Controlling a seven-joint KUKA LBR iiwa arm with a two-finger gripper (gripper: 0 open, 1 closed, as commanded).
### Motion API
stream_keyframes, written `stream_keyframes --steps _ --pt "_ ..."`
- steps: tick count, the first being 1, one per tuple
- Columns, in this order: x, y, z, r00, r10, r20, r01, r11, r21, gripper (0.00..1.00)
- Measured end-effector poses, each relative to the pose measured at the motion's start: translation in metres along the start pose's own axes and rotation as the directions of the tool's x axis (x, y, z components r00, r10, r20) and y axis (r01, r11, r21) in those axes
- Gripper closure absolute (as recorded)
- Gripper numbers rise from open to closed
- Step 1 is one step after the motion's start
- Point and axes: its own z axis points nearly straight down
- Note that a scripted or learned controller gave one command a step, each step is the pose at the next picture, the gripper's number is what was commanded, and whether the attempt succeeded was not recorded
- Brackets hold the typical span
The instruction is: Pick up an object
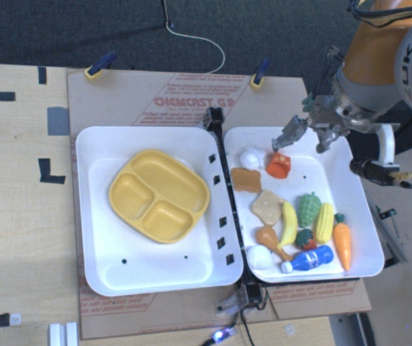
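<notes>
Claw spread wide and holding nothing, I hang over the far end of the right bin, my two fingers splayed apart above its back rim. I judge this a ready pose: jaws parted so I can drop onto whichever piece I choose.

Nearest to me is the red toy pepper, just below my left finger and standing a little apart from the rest, so it looks the easiest target. Beside it lie a white ball and a brown bread roll, close to the divider between the bins. Further down the toys crowd together: a bread slice, a banana, a green broccoli, a corn cob, a carrot, a drumstick, a blue bottle and a white egg. Many of these touch or overlap, so a grab there risks catching two things or slipping off.

The left bin carries a yellow divided plate, well apart from me. Both bins rest on cardboard clipped to the table.
</notes>
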Motion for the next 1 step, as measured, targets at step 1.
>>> stream_keyframes --steps 1 --pt "0.0001 0.0018 -0.0057 1.0 -0.002 0.001 0.002 1.0 -0.011 0.0"
